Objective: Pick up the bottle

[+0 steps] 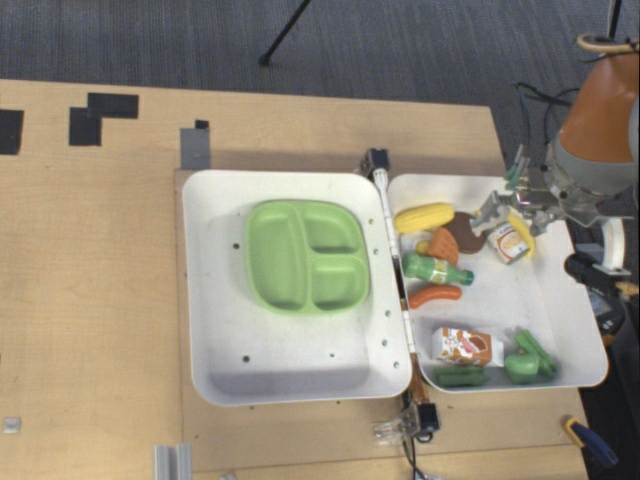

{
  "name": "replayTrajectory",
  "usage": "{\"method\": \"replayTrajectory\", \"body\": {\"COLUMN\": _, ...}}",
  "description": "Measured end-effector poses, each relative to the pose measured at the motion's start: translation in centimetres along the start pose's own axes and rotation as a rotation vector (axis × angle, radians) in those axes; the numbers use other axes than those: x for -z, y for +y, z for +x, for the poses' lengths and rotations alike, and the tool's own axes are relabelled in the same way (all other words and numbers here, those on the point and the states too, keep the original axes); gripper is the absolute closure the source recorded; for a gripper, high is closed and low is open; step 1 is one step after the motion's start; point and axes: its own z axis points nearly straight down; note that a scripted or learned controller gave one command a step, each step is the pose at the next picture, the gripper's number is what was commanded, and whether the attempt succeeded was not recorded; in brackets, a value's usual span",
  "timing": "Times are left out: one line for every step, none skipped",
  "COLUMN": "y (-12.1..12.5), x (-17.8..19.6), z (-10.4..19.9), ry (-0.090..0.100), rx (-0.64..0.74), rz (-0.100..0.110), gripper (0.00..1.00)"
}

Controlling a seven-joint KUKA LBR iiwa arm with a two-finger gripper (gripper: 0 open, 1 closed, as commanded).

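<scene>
Camera view: bottle [437,269] lay on its side in the right bin [580,318], near the divider, touching the orange piece [441,243] above and just over the red sausage [434,295]. Hand [515,208] sat over the bin's upper right, by a small yellow-and-white item [512,242]. Arm [600,118] was cut off at the frame edge. Green tray [306,255] sat in the left bin [215,298].
</scene>
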Motion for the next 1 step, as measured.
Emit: {"method": "replayTrajectory", "body": {"y": -7.35, "x": -4.12, "z": 2.08, "ry": 0.001, "rx": 0.023, "rz": 0.003, "gripper": 0.0}}
